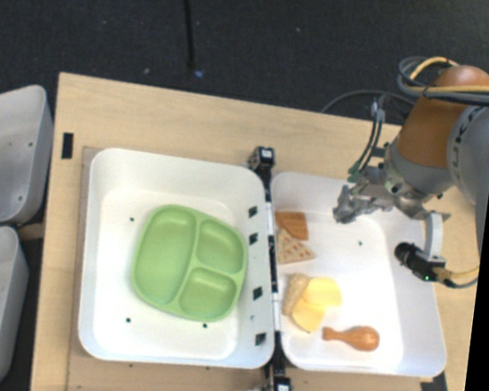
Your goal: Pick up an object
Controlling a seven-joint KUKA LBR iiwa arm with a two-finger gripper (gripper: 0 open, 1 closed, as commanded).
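Note:
My gripper (346, 212) hangs over the far part of the right bin (405, 332), with nothing seen between its fingers. To its left lie a brown toast-like piece (293, 223) and a lighter cracker-like slice (294, 249) beside the bin's left wall. Closer to the front sit a yellow chunk of toy food (314, 302) and an orange-brown drumstick-shaped piece (354, 337). All of these lie apart from the gripper.
The left bin (102, 323) holds a green divided plate (189, 262). A raised divider with black clips (264, 264) separates the two bins. Bare white floor stretches across the right bin's middle and right side.

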